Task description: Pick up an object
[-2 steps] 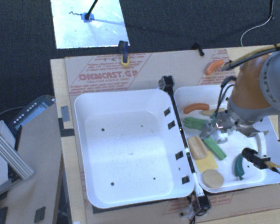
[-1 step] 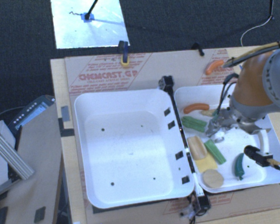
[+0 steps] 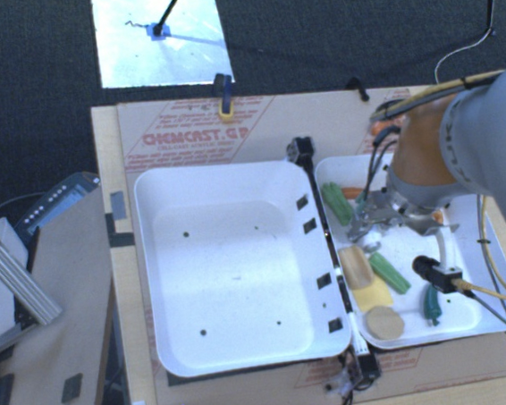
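Right bin (image 3: pixel 488 258), near edge: a tan disc (image 3: pixel 384 323), yellow block (image 3: pixel 372 296) and teal piece (image 3: pixel 431 304). Mid-bin, a green stick (image 3: pixel 389 273). Above it the hand (image 3: pixel 366 230) hangs low; its opening cannot be told, nothing visibly held. Best to centre over one separate item before closing

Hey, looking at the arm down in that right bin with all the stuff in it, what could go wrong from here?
1. Crowding: the gripper sits low in the right white bin among close-packed things, a tan wooden block and a green cylindrical piece. It may nudge or catch two.
2. The yellow cable loops over the bin floor beside a small teal object and might drag it.
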Robot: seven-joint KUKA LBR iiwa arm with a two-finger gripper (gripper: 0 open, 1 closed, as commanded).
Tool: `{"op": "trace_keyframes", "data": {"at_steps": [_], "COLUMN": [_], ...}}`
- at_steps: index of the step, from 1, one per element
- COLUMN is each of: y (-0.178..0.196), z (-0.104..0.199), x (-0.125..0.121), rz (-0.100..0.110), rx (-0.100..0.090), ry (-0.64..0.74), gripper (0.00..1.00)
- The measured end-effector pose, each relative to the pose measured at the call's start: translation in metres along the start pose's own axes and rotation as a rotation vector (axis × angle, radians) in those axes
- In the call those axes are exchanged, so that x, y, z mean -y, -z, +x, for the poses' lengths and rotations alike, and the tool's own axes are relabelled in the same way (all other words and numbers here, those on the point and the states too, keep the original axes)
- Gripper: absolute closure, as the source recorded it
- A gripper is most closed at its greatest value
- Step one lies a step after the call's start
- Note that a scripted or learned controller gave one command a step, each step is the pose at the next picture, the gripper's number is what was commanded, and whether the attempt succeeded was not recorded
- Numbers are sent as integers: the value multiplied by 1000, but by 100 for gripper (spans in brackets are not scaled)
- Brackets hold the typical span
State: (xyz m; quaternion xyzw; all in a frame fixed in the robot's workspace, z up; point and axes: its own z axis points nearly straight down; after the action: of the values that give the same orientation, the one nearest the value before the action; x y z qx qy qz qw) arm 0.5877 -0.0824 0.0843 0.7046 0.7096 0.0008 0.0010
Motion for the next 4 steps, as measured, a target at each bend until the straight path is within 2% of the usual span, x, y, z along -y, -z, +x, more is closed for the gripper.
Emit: {"op": "trace_keyframes", "data": {"at_steps": [1, 2, 3, 4], "y": [31, 6, 105, 100], "z": [-6, -3, 37, 50], "x": [-22, -28, 70, 102], "rz": [-1, -9, 3, 5], "rx": [0, 4, -3, -2], "ry": [-3, -3, -2, -6], "gripper": [100, 100, 100, 100]}}
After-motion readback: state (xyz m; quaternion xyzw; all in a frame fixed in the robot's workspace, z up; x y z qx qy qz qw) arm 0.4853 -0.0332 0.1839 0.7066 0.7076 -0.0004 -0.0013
